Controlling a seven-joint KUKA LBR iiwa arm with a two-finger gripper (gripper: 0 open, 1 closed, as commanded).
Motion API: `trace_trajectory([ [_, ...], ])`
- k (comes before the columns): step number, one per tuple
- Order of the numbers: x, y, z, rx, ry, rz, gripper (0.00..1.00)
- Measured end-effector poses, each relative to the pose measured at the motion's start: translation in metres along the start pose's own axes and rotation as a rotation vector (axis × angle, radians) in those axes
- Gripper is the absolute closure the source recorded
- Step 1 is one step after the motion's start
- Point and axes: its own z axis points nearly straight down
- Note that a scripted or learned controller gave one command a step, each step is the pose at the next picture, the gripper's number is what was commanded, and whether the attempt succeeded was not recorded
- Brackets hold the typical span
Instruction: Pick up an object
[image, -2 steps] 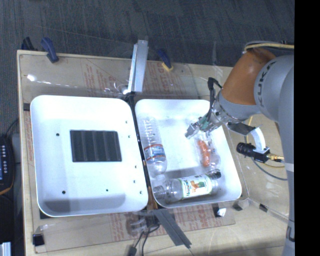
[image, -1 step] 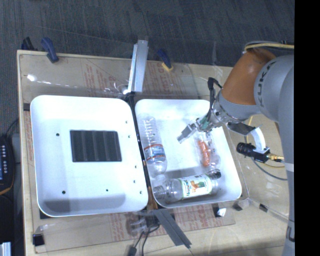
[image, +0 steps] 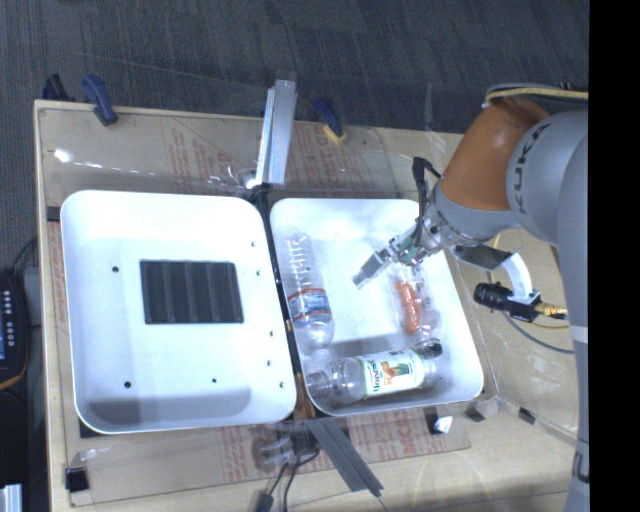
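Three bottles lie in the right bin (image: 340, 215). A clear water bottle with a blue label (image: 305, 290) runs along the bin's left wall. A bigger clear bottle with a green and orange label and a black cap (image: 378, 374) rests across the near wall. A small clear bottle with orange contents (image: 410, 305) sits by the right wall. My gripper (image: 388, 260) hangs tilted over the upper middle of this bin, just above and left of the orange bottle's top end. I see nothing held in it.
The left bin (image: 90, 230) holds a dark ribbed rectangular panel (image: 190, 292) on its floor. A metal bar (image: 276, 130) stands at the back between the bins. Blue clamps (image: 98, 98) grip the bench's far edge.
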Motion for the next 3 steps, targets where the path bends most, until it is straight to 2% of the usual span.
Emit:
trace_trajectory([
  [1, 0.004, -0.008, -0.003, 0.001, 0.001, -0.027, 0.00],
  [2, -0.001, 0.006, 0.011, -0.002, -0.003, -0.063, 0.00],
  [3, 0.006, -0.014, 0.003, 0.001, 0.000, 0.023, 0.00],
])
